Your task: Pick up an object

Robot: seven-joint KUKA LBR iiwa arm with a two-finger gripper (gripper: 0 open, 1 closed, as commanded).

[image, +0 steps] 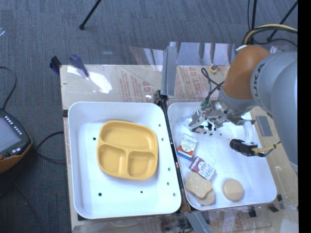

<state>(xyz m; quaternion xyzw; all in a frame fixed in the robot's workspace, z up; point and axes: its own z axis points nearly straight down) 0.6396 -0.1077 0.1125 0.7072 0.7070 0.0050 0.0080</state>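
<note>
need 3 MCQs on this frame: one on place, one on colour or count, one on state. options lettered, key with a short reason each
1. Where does the divided plate lie?
A. in the left bin
B. in the right bin
C. on the floor

2. What colour is the divided plate?
A. blue
B. yellow
C. red

3. How does the end effector stand?
A. parked over the left bin
B. raised high above the bench's front edge
C. low over the right bin's far part, near a small black-and-white object

Key:
1 A: the divided plate rests on the floor of the left bin, the only thing in it.
2 B: all of it is yellow.
3 C: the end effector sits low in the right bin, at the small black-and-white object; a grasp cannot be judged.
</note>
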